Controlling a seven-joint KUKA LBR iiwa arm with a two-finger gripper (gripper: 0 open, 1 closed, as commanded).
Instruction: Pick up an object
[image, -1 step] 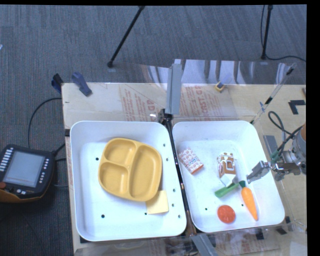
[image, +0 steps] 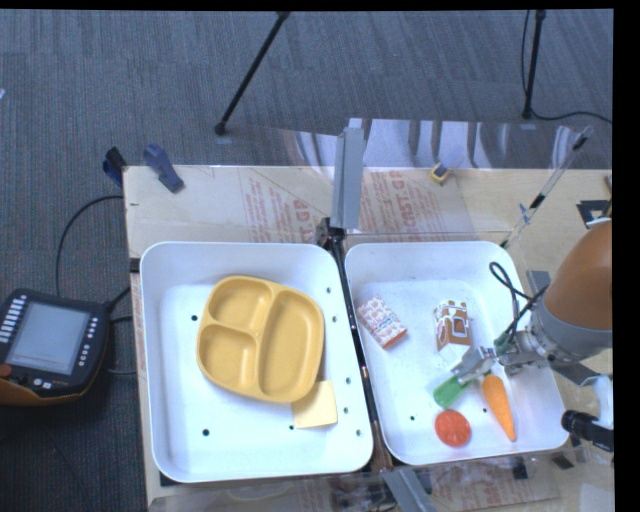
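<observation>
Camera view. You see two white bins side by side. The left bin (image: 170, 440) holds a yellow compartment plate (image: 262, 338) and a pale yellow flat square (image: 317, 407) touching the plate's near edge. The right bin (image: 400, 440) holds the candidates for the pick: a red-and-white patterned block (image: 381, 322), a small gingerbread-house piece (image: 453, 325), a green piece (image: 452, 389), an orange carrot (image: 500, 404) and a red round piece (image: 453, 428).

The arm enters from the right, and the gripper (image: 484, 362) sits low over the right bin, just above the green piece and beside the thick end of the carrot. Whether it is spread or closed cannot be told at this angle, and no object is visibly between its tips, so treat nothing as held.

Handling judgement: all five items look like small toy foods, probably light, rigid plastic with smooth surfaces. Expect them to slide or roll away when pushed.

- Green piece: nearest to the tool. Take it across its narrow width, near its middle.
- Carrot: tapered. Grip across the thick upper half; the pointed end is likely to squirt out.
- Red round piece: low and flat; harder to pinch.

Centre the grip before closing, since an off-centre contact is likely to spin a light object aside.
</observation>
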